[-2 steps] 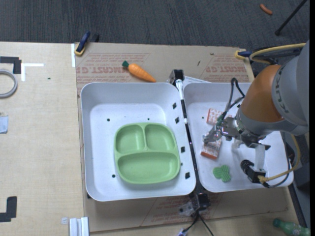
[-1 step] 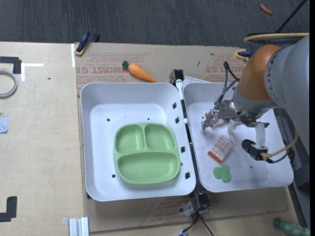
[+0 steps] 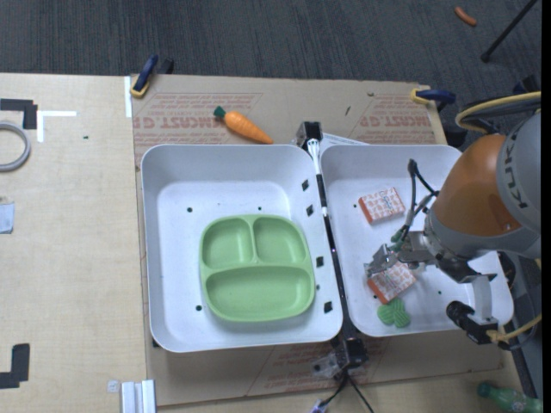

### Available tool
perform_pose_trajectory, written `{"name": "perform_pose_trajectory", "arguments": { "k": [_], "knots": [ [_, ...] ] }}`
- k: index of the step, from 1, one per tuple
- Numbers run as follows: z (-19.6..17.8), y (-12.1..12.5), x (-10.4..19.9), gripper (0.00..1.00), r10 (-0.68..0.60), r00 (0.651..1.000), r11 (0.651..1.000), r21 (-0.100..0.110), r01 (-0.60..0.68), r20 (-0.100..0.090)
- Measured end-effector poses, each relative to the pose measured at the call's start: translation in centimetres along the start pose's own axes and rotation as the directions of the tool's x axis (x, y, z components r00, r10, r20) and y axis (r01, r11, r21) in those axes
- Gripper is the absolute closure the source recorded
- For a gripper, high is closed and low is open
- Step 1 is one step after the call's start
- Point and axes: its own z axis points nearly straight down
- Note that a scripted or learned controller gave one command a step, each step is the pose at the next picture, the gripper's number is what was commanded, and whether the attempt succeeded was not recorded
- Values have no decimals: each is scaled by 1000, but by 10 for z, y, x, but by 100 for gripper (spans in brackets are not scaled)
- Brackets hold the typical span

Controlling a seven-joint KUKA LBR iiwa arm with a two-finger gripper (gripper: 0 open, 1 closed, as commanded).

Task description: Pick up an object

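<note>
My gripper (image 3: 385,262) is low in the right bin (image 3: 430,163), reaching in from the right. Directly under and in front of it lies a small red-and-white packet (image 3: 393,283), tilted, and the gripper tip overlaps the packet's upper edge. I cannot tell whether the packet is gripped or simply lying on the bin floor. A second red-and-white packet (image 3: 381,206) lies farther back in the same bin. A small green knobbly item (image 3: 396,315) rests near the bin's front edge.
The left bin (image 3: 164,231) holds a green divided plate (image 3: 256,268). A toy carrot (image 3: 244,125) lies on the cardboard behind the bins. The arm's orange band (image 3: 482,188) and cables hang over the right bin's right side.
</note>
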Motion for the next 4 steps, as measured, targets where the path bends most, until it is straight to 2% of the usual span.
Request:
{"name": "perform_pose_trajectory", "arguments": {
  "k": [1, 2, 3, 4],
  "knots": [
    [0, -18, -7, 0, -160, 987, 987, -2, 160, 0],
    [-10, -17, -8, 100, -156, 988, 988, -4, 156, 1],
    [-10, -17, -8, 0, -157, 988, 988, -5, 157, 2],
    [-100, 62, 45, 0, -31, 1000, 1000, 0, 31, 2]
  ]
}}
